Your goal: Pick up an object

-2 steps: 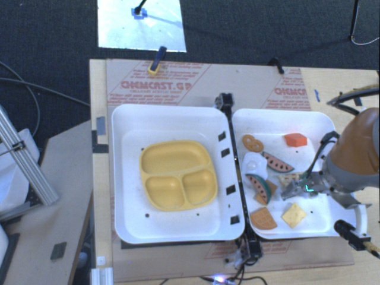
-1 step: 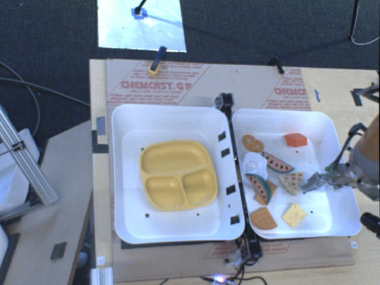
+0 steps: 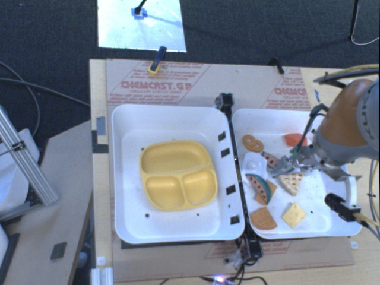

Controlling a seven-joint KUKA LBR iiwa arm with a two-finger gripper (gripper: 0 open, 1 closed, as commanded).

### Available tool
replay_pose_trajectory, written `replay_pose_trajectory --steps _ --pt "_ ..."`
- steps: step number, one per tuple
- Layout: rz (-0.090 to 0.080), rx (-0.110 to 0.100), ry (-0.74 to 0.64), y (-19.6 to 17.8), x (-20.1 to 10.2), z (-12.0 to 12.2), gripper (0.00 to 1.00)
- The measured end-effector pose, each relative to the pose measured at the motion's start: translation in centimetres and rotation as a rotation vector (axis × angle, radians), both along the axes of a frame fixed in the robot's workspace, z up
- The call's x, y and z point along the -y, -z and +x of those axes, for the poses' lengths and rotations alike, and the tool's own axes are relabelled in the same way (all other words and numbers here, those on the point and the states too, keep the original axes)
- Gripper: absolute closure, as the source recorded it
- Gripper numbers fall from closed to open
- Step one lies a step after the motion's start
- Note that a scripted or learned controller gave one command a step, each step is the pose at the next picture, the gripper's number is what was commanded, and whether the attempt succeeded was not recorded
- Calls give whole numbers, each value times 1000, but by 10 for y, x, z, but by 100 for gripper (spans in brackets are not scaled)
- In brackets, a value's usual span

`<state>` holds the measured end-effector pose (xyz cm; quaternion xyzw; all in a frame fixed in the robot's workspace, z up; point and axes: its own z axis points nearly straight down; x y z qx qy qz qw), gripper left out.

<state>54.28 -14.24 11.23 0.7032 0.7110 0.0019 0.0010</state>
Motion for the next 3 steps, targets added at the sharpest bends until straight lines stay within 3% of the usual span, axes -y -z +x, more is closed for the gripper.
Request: replay_pose_trajectory --steps 1,2,3 --pt "-2 3 3 3 -16 53 0" --pt "-3 -1 13 28 20 8 0" --pt "-3 4 4 27 10 66 0"
